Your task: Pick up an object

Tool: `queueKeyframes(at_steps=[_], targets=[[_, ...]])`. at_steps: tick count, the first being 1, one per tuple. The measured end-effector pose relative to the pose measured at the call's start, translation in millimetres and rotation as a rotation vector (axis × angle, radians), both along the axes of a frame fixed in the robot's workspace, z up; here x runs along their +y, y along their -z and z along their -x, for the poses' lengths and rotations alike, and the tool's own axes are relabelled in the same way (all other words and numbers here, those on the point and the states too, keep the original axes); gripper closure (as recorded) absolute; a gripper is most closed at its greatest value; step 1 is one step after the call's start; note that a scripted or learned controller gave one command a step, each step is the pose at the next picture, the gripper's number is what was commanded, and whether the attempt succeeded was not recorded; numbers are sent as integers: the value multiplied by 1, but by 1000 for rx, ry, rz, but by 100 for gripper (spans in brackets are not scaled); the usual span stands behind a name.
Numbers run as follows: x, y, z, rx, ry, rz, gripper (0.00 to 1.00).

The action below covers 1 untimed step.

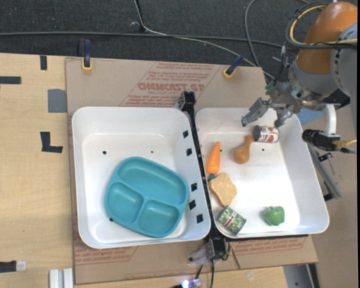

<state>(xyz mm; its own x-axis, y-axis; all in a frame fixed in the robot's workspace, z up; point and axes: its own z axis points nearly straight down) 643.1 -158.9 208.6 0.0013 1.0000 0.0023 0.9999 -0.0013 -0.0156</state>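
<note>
The arm's gripper (269,114) hangs over the far right part of the right bin (309,185), its two fingers spread wide apart with nothing between them. One finger (252,113) reaches left, the other (284,117) sits just above a small can.

The can (267,135) lies on its side near the bin's far right wall, its long axis running left to right. It is white and red with a dark end facing left. It sits just below the open fingers, not clasped by them.

Just left of the can lies a tan pear-shaped piece (242,151), its narrow neck pointing to the far side and its round end toward the near side. Further left, against the divider between the bins, a carrot (213,158) lies with its long axis running near to far, the orange tip pointing far and the green end near. Below the carrot rests a slice of bread (223,189), and nearer still a small green and white box (231,219), tilted. A green pepper (274,215) sits toward the near right corner, well apart from the others.

The left bin (84,161) holds a blue divided plate (146,195), lying flat and turned at a slant, filling much of the bin's near half.

Both bins rest on a sheet of cardboard (162,83) on the wooden bench (24,179).
</note>
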Motion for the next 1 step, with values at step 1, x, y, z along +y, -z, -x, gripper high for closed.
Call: queueKeyframes(at_steps=[1], targets=[[0,-7,-2,-11,-3,2,0]])
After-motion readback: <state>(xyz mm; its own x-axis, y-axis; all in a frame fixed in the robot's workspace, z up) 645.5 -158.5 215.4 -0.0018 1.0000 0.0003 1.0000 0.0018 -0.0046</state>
